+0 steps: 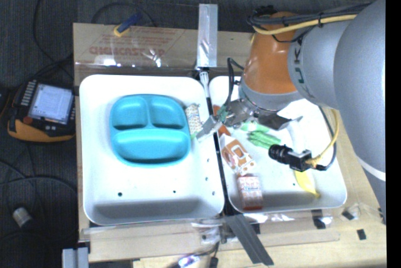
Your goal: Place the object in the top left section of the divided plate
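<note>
While the divided plate sits bare in the left bin, pincer hovers over the bin divider; grip state unclear, object unidentifiable. Placement not done.

Bench (two white bins)

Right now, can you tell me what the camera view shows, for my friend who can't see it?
A grey robot arm with an orange band reaches from the right, its gripper above the wall between two shallow white bins. The left bin holds a blue divided plastic plate; the right bin holds small packets and a yellow banana.
</note>
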Robot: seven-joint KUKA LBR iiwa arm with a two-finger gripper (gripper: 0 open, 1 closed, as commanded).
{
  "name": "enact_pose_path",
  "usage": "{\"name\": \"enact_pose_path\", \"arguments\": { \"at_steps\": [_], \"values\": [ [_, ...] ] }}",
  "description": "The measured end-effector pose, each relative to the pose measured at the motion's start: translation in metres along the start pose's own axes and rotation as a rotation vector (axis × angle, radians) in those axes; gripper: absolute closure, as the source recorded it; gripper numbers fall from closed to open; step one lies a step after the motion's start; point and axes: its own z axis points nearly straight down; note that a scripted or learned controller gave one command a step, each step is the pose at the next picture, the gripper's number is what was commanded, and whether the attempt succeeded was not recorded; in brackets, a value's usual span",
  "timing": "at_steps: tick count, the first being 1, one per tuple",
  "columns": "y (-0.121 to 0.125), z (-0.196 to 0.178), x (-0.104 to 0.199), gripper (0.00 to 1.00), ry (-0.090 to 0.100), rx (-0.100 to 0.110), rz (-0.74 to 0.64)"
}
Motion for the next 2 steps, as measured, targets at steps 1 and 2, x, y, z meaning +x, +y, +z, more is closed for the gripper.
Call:
{"name": "enact_pose_path", "arguments": {
  "at_steps": [1,2],
  "values": [
    [-0.02,0.05,0.051,0.0,-0.03,-0.035,0.119],
    [-0.039,-0.01,0.039,0.0,-0.003,-0.001,-0.045]
  ]
}}
